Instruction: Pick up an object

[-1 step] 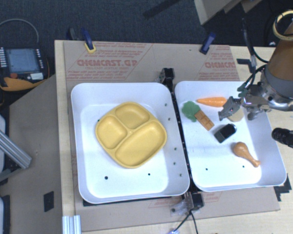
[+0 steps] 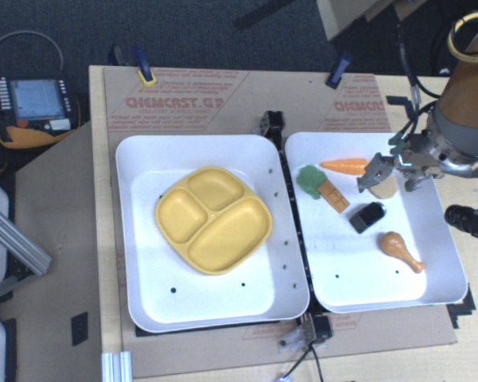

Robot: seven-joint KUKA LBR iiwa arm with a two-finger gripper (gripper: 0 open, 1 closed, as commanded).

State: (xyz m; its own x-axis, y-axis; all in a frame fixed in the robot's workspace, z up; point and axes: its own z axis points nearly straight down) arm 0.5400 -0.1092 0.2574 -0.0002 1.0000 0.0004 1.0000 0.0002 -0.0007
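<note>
— What is lying in the right white bin [image 2: 438,289]?

— An orange toy carrot [image 2: 344,165] is lying across the far side. Just beside its left tip, a green broccoli-like toy with a tan stalk [image 2: 318,185] is lying at a slant. A small black block [image 2: 367,216] is sitting near the middle, tilted. A tan plastic drumstick [image 2: 401,250] is lying nearer the front, its thin end pointing right.

— And the left white bin [image 2: 135,237]?

— A yellow three-compartment plate [image 2: 213,218] is resting flat, turned at an angle.

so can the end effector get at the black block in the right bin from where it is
Probably yes. The end effector hangs just above the black block, nothing lies over the block, and the carrot and drumstick sit apart from it.
</note>
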